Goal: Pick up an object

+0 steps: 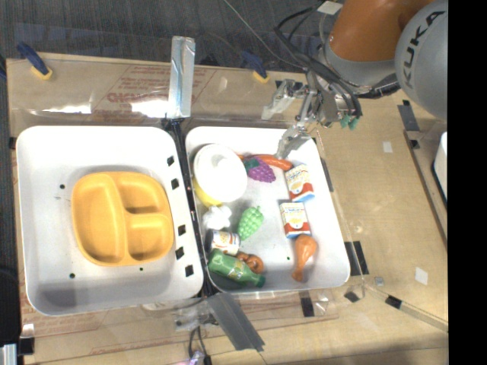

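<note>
The right bin (332,226) holds several toy foods. A white bowl (218,167) rests on a yellow piece at the upper left. Beside it lie an orange carrot (269,160) and purple grapes (261,172). Two small red-and-white cartons (298,182) (294,219) sit on the right side. Green grapes (249,223), a drumstick (304,255), a green bottle (235,271) and a small can (225,241) lie lower down. My gripper (291,140) hangs over the bin's upper edge, just right of the carrot's tip and above the upper carton. Nothing shows in its grasp.
The left bin (34,204) holds a yellow divided plate (122,217). A white crumpled item (217,217) and a small brown piece (253,263) sit among the toys. A metal strip (182,78) stands behind the bins' divider. Cables trail from the wrist (335,97).
</note>
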You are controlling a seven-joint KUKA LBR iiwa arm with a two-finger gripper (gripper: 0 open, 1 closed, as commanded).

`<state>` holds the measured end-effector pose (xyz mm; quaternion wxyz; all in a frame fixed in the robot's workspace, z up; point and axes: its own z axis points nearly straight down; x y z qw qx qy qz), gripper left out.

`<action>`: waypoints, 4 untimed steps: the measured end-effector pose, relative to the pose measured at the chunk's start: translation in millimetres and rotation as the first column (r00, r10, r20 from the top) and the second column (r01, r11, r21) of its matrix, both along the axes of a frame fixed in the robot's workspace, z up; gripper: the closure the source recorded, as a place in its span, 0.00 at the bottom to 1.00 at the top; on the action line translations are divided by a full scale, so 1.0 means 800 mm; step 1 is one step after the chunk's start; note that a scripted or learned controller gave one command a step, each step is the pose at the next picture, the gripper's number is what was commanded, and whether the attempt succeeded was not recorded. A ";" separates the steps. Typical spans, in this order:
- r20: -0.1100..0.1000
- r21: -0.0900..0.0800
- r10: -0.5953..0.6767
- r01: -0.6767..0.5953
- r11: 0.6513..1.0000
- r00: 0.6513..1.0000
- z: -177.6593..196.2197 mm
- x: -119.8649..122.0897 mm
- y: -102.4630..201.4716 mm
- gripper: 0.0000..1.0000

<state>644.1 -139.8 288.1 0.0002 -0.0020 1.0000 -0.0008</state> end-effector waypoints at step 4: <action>0.001 0.002 0.153 -0.153 0.988 0.988 -0.244 -0.174 -0.087 0.00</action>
